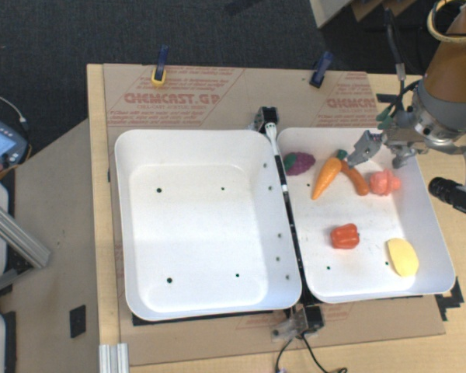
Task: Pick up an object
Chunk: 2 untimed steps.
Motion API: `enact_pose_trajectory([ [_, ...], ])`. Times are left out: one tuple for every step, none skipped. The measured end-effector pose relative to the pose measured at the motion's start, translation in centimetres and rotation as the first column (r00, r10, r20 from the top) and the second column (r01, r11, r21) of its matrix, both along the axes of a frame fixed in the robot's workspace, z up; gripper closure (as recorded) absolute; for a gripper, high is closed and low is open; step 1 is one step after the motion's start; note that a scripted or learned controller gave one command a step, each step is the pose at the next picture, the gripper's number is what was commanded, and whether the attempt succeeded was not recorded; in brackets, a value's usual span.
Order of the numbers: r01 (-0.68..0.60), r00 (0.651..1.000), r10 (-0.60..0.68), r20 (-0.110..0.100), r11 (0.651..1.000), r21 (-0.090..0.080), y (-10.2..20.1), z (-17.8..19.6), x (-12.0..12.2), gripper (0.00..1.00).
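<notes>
Jaws spread above the far end of the right bin, toys below and in front of them.

Taking the carrot (326,179) as landmark: nearest the camera lie the yellow piece (402,256) and the red pepper (345,237), both well in front of it. The carrot's long axis slants, its tip toward the front-left. The pink piece (384,183) sits to its right, the purple piece (299,162) just left. The gripper (382,150) hangs open just behind, gripping nothing, over the right bin (373,282).
</notes>
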State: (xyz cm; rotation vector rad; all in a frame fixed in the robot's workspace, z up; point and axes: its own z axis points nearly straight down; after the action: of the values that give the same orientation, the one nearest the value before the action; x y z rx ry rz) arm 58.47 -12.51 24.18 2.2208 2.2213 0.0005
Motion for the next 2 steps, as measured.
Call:
enact_pose_trajectory([
  [-0.003,1.0,0.003,0.0,1.0,0.0,-0.2,-9.7,5.3,0.0],
  [-0.002,1.0,0.002,-0.014,1.0,-0.005,3.1,-16.0,5.0,0.0],
])
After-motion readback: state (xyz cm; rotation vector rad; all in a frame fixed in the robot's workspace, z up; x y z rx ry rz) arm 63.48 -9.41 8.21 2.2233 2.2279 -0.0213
